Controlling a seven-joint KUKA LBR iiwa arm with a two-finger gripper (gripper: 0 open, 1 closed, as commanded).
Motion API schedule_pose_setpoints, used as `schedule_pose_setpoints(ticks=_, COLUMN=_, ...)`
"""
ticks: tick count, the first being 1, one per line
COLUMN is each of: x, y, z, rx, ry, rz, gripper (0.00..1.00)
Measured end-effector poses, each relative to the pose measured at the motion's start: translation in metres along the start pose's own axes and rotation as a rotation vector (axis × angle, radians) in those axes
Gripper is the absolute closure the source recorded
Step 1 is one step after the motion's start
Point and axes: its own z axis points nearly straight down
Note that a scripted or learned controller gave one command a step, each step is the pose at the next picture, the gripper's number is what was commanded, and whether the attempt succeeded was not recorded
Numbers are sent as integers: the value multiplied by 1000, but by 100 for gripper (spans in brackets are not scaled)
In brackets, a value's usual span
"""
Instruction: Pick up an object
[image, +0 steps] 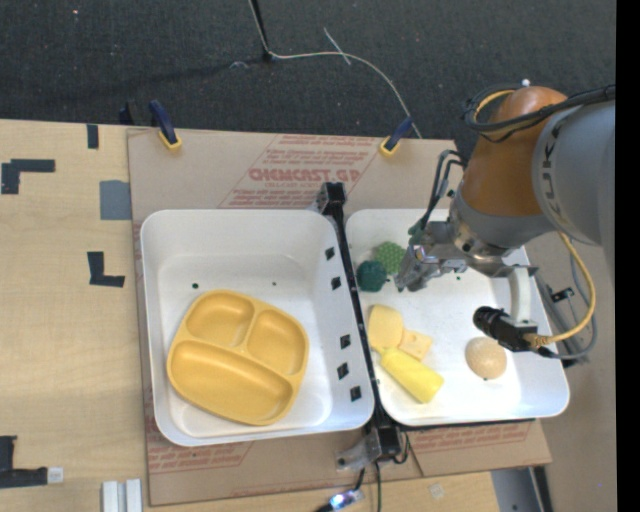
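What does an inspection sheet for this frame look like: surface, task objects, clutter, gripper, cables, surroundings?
Surface: two white bins side by side, left bin and right bin, on a cardboard sheet clamped to a wooden bench.
Task objects: in the right bin, green broccoli piece, dark green piece, yellow block, pale yellow pieces, beige ball.
Clutter: yellow divided plate in the left bin.
Gripper: gripper low over the right bin's upper part, beside the broccoli piece; nothing seen between the fingers.
Cables: white cable on the dark floor; yellow cable along the arm.
Surroundings: dark carpet behind the bench.
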Motion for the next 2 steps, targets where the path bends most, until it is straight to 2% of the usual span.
schedule_pose_setpoints(ticks=1, x=51, y=-9, z=-11, rx=1, ry=0, rz=0, gripper=100)
schedule_pose_setpoints(ticks=2, x=115, y=-18, z=-10, rx=3, ry=0, rz=-1, gripper=100)
